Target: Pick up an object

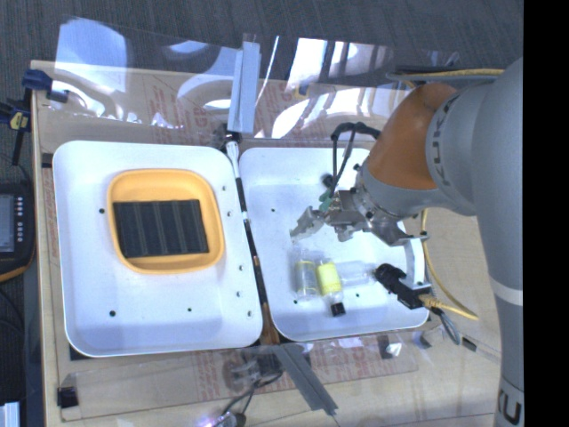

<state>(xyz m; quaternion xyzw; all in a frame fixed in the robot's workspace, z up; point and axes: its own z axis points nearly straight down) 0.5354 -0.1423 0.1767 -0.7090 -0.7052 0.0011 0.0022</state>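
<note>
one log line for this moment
gripper: over right white bin | clear yellow-capped bottle: lying in it, not held | yellow tray: left white bin

A small see-through thing (308, 277) with a yellow end lies flat in the bin by my arm (276, 181). A tiny black bit (338, 309) sits just beside it. The other bin (80, 301) holds a yellow tray (163, 189) with dark slats.

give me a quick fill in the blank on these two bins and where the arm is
1. The tray with the dark slatted insert lies in the view's ____ bin.
2. The gripper is over the other bin, where a small ____ cylinder lies.
3. The band above the arm's wrist is ____.

Missing words: left; yellow; orange.
</note>
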